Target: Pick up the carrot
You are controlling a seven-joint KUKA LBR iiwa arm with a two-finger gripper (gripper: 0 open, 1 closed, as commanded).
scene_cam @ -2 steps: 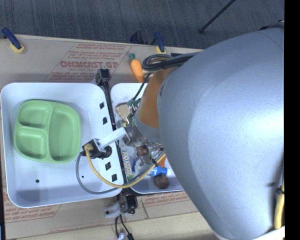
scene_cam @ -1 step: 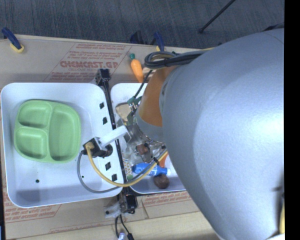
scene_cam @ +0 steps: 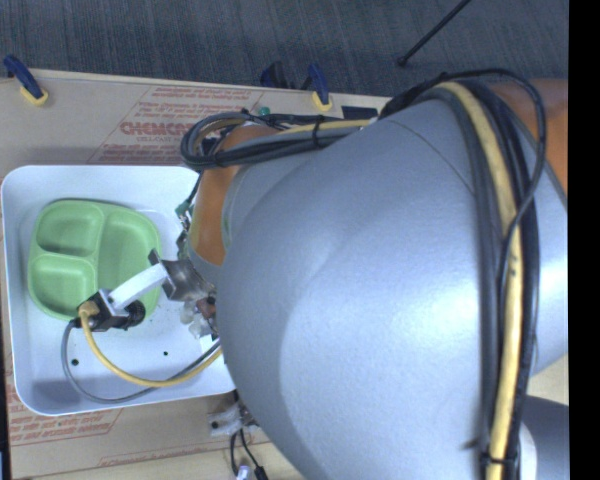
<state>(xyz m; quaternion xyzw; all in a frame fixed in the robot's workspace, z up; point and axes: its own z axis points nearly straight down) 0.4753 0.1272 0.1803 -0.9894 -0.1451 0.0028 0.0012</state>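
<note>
A large grey arm (scene_cam: 380,288) reaches over the left white bin (scene_cam: 12,268), its bulk covering much of the bench. The gripper (scene_cam: 193,298) sits low beside a green divided plate (scene_cam: 80,253); whether it is wide or closed, I cannot tell. Where the carrot lies I cannot tell either, so the pick looks unfinished, with grasp and lift left to confirm
</note>
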